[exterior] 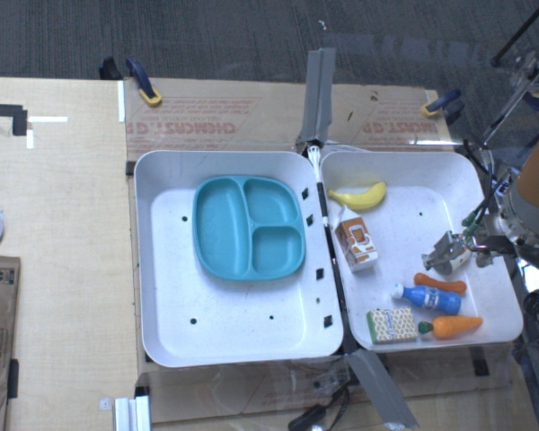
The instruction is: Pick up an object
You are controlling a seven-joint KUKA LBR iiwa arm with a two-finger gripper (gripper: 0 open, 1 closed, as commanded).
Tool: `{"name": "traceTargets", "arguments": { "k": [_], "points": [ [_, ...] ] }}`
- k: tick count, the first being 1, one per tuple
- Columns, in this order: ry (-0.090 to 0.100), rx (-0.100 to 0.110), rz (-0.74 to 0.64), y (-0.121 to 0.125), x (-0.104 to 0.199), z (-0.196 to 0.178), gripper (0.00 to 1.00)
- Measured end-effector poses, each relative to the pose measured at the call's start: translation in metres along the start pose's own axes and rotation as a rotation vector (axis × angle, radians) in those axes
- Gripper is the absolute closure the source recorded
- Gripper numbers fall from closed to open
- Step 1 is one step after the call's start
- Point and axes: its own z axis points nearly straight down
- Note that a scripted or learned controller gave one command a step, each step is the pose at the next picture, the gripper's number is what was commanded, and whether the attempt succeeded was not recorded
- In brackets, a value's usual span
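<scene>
pale wooden bench [54, 196] under dark grey carpet floor [207, 16], brown cardboard sheet [251, 115] clamped on top

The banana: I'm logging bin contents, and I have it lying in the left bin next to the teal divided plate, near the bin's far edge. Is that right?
Not quite. The camera view shows the banana lying in the right bin, near its far edge, beyond the small carton. The teal divided plate lies in the left bin.

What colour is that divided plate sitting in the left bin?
The divided plate is turquoise blue all over, plain with no pattern, seen clearly in the camera view.
</scene>
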Motion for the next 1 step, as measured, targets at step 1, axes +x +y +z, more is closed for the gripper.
{"name": "traceTargets", "arguments": {
  "k": [1],
  "points": [
    [0.0, -0.003, 0.01, 0.0396, -0.0419, 0.1192, 0.0]
  ]
}}
